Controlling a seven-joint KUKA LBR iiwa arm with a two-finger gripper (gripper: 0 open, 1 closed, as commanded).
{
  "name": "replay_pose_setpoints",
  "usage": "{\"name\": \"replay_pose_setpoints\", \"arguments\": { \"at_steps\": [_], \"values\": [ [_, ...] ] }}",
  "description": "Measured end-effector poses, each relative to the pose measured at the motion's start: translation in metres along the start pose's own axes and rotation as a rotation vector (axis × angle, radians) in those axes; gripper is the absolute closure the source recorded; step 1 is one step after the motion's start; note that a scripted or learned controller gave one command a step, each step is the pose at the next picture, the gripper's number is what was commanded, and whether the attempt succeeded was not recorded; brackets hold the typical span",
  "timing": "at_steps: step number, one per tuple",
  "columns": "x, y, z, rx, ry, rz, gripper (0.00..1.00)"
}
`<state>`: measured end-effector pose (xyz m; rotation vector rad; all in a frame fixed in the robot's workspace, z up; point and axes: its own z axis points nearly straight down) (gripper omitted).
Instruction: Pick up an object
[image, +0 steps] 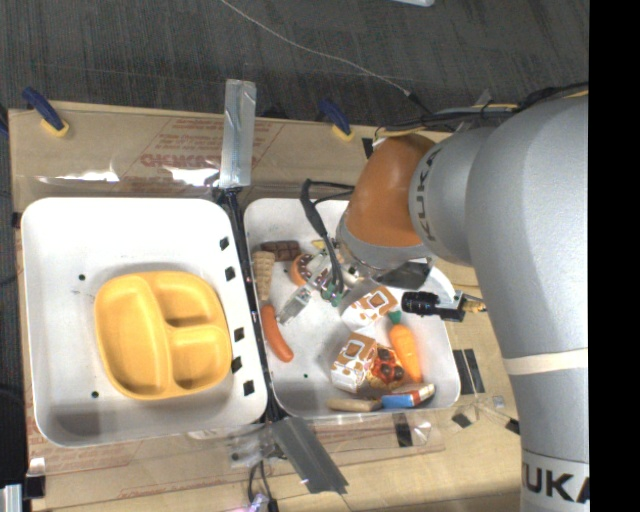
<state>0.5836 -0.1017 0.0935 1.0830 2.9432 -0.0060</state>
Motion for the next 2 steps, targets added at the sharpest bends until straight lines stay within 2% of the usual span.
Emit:
{"name": "replay_pose_setpoints", "arguments": {
  "at_steps": [1, 2],
  "values": [
    [0.014, -0.032, 0.002, 0.000, 0.008, 0.053, 0.00],
    [0.013, -0.029, -0.009, -0.003, 0.003, 0.043, 1.00]
  ]
}}
